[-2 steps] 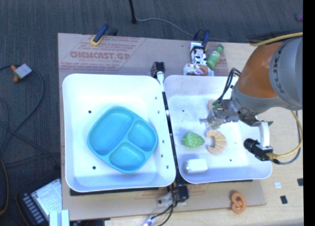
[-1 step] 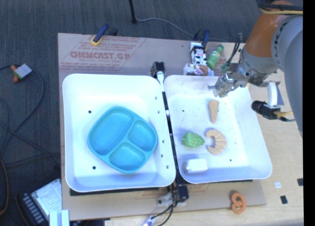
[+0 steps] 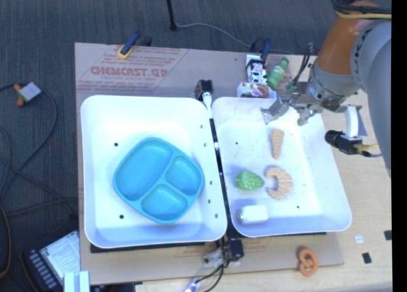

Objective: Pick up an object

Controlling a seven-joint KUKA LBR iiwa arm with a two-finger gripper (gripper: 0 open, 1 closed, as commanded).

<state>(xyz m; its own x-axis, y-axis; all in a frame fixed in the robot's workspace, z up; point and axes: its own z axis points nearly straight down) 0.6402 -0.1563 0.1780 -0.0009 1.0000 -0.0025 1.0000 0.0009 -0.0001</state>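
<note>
Grey two-finger gripper (image 3: 289, 111) hovers over the right shallow white plastic bin (image 3: 331, 211) at its 12 o'clock edge, fingers spread, nothing between them. Right bin contents: tan cone-shaped toy (image 3: 277, 142) just below the gripper at 6 o'clock, green bumpy toy vegetable (image 3: 249, 181) near centre-left, orange-and-white curled shrimp toy (image 3: 279, 182) touching it at 3 o'clock, white rectangular block (image 3: 254, 214) toward 7 o'clock. Left shallow white plastic bin (image 3: 102, 119) holds a blue three-compartment plastic plate (image 3: 159, 179).

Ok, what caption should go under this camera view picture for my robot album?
Robot gripper hovers open over the right bin of toy food; a blue plate sits in the left bin.
</note>
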